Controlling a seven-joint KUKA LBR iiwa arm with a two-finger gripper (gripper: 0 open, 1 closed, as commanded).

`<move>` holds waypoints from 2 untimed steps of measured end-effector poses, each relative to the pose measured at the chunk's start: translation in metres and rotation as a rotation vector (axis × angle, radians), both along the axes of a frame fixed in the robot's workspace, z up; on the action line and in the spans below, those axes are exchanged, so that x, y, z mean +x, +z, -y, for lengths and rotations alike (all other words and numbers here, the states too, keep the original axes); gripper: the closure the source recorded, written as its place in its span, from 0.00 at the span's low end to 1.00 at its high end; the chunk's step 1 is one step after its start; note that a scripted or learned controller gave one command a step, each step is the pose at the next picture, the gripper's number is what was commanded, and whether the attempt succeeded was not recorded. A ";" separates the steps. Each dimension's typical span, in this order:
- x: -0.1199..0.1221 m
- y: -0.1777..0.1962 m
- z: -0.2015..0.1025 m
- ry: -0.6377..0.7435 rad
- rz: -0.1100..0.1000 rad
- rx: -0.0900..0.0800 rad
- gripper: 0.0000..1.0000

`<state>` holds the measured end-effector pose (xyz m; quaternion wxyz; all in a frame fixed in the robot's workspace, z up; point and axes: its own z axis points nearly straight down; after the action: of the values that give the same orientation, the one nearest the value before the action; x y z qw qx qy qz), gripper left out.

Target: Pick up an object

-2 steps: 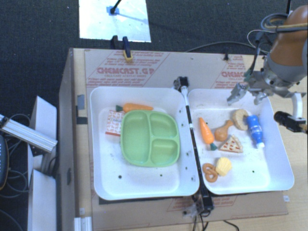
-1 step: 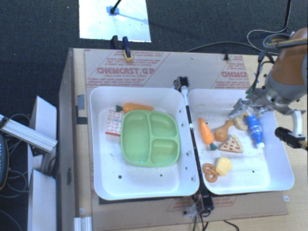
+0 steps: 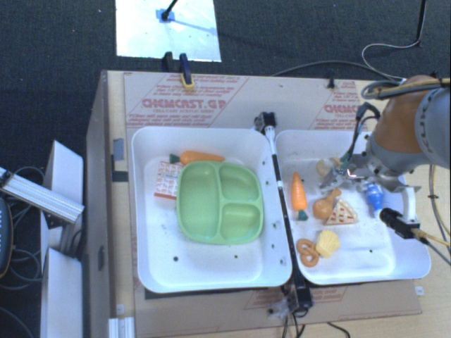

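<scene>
Tan toy drumstick (image 3: pixel 324 206) beside claw (image 3: pixel 337 177), claw's grip state unclear

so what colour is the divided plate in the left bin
Light green plastic divided plate, camera view.

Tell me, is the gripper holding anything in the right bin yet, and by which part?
Cannot be told: the gripper sits low among the toy food by the chicken drumstick.

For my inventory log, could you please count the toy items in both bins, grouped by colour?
Orange: 2, carrot in the right bin, carrot in the left bin
Green: 1, divided plate
Blue: 1, small blue item
Tan or yellow food: 5, drumstick, pizza slice, pretzel, ridged chip, pale piece
Red-and-white: 1, small box
Total: 10
</scene>
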<state>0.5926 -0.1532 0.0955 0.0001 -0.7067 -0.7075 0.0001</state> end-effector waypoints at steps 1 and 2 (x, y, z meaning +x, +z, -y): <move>-0.040 -0.012 -0.037 0.000 0.000 0.000 0.00; -0.039 -0.001 -0.037 0.001 0.003 0.000 1.00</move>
<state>0.5540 -0.1167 0.0948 -0.0011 -0.7064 -0.7078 -0.0008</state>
